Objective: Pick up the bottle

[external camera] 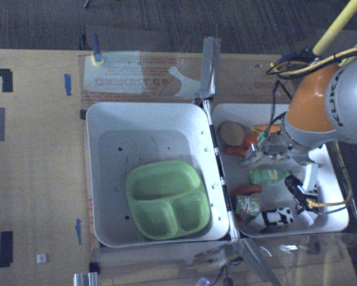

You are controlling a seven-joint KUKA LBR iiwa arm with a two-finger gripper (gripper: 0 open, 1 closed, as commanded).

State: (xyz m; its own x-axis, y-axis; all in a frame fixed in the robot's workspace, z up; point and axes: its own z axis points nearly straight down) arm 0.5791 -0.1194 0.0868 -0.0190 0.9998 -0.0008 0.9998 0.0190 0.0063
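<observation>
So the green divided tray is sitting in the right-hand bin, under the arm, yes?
Not quite. The camera view shows the green divided tray in the left bin, alone there. The arm is over the right bin.

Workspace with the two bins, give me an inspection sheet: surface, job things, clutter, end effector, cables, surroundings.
Surface: wooden bench bearing left bin and right bin.
Job things: pale green bottle lying on its side in the right bin.
Clutter: green divided tray in the left bin; in the right bin a brown round item, red item, green packet and black-and-white toy.
End effector: low over the right bin, just above the bottle; grip cannot be judged.
Cables: yellow and black cables on the arm.
Surroundings: dark carpet beyond the bench.
</observation>
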